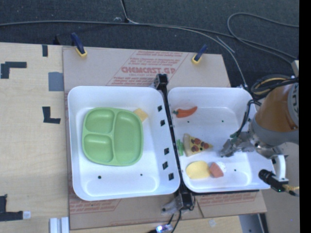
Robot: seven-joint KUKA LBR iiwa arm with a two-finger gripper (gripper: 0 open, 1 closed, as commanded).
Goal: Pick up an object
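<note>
four small toy foods are lying in the right bin (243, 95), the pink piece (216, 169) nearest the gripper (228, 149) (its opening i cannot tell), probably being light, stiff, best pinched across its middle.

A single fixed camera looks steeply down on the table (29, 130), framing both white bins (77, 144) from moderate height.

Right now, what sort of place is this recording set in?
Most likely a robotics lab bench for grasping trials: two white bins clamped onto a cardboard sheet, toy food such as a pizza slice and carrot, and loose cables on dark carpet.
</note>
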